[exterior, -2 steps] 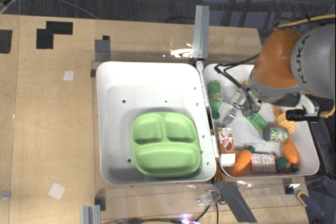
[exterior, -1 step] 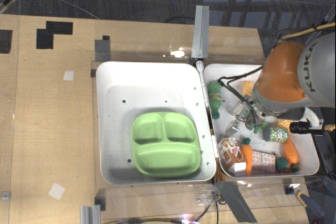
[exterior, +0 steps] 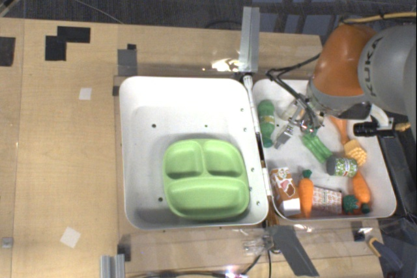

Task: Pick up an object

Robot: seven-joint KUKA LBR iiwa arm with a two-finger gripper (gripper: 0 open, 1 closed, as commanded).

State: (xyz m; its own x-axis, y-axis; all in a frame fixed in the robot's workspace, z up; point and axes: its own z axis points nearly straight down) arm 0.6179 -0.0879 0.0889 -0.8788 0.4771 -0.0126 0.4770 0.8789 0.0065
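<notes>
The tool [exterior: 296,120] hung low in the right bin [exterior: 391,202], at its far-left part, just beside a green bottle [exterior: 266,115] by the left wall. I could not tell whether it had hold of anything. The carrots [exterior: 305,189], corn [exterior: 356,153] and packets [exterior: 326,198] lay nearer. The left bin [exterior: 140,101] held a green tray [exterior: 205,178]. To my eye, nothing was lifted yet.

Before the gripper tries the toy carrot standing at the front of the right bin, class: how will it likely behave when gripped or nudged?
The carrot looks tapered and rounded, so it may roll or slip sideways when nudged. It seems a small toy, probably light. It lies against a printed carton, which could shift with it.
</notes>
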